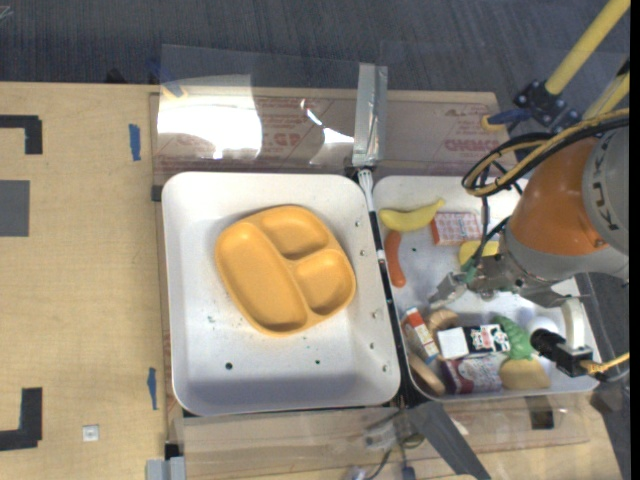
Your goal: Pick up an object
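The grey arm with its orange band reaches in from the right and bends down over the right-hand shallow white bin (420, 193), its two-finger gripper (462, 281) hanging low above the bin's middle. Whether the gripper is open or closed cannot be told. Near it lie a yellow plastic banana (412, 214) and a slim orange carrot-shaped toy (394, 257). The left-hand white bin (190, 298) holds a yellow three-compartment plastic plate (285, 267).

left bin (190, 298): you see a yellow divided plate (285, 268) lying at its middle | desk (70, 298): your light wooden surface carries black corner marks (25, 133) and blue tape bits (134, 140) at left | behind bins: you have a clear plastic sheet (260, 118) and a cardboard strip (440, 133) | floor (300, 8): dark grey carpet beyond
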Robot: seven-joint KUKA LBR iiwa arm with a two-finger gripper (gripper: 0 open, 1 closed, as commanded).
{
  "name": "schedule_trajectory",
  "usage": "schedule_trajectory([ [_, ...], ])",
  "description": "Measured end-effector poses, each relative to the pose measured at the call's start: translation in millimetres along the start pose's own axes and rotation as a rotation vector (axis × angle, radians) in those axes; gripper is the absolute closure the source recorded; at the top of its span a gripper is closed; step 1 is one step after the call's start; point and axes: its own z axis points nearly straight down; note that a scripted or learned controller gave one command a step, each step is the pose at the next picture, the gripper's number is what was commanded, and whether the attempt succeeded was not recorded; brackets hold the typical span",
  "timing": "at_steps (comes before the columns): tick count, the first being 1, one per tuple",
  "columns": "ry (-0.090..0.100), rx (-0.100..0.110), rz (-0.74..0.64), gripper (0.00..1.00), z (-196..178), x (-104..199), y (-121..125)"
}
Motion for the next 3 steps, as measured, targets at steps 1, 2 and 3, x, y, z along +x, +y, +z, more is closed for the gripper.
schedule_trajectory([
  [1, 0.001, 0.005, -0.321, 0.0, 11, 8, 25],
  [2, 0.021, 0.038, -0.158, 0.0, 13, -1, 96],
  [3, 0.001, 0.001, -0.506, 0.0, -89, 18, 80],
])
